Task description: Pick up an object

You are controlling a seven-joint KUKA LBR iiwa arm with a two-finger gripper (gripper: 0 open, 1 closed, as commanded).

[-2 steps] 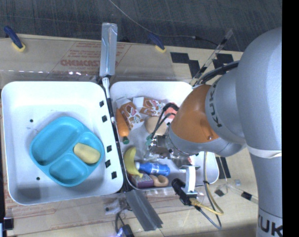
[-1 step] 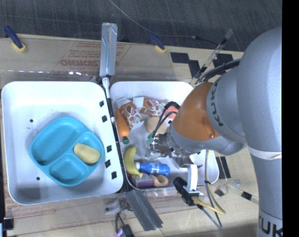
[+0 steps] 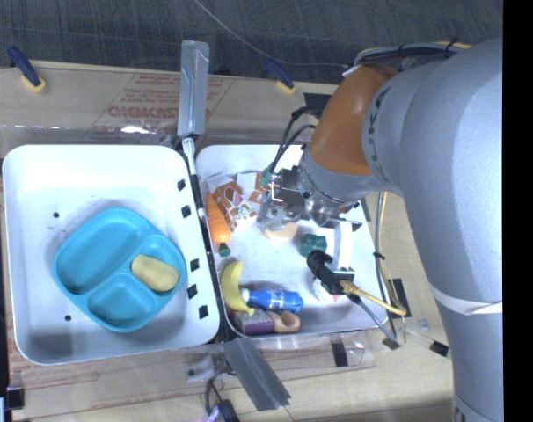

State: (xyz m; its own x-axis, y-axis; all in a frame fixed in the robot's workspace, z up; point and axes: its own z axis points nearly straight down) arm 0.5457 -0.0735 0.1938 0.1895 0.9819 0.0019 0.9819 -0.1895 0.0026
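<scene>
Left bin (image 3: 20, 236): blue divided plate (image 3: 99, 266) with a yellow potato-like lump (image 3: 156, 272), open floor along the rim. Right bin (image 3: 359, 319): carrot (image 3: 218, 222) at its left wall, banana (image 3: 234, 288) and blue bottle (image 3: 275, 301) at the near edge. Gripper (image 3: 282, 211) sits mid-bin; you can't tell its opening.

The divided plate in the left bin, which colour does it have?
Light blue. The plate shows plainly in the camera view, with a yellow lump in one compartment.

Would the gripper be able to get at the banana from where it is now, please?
Probably yes. The banana lies uncovered near the right bin's left wall, with the gripper above the same bin. The blue bottle touching it and the wall leave tight finger room.
</scene>
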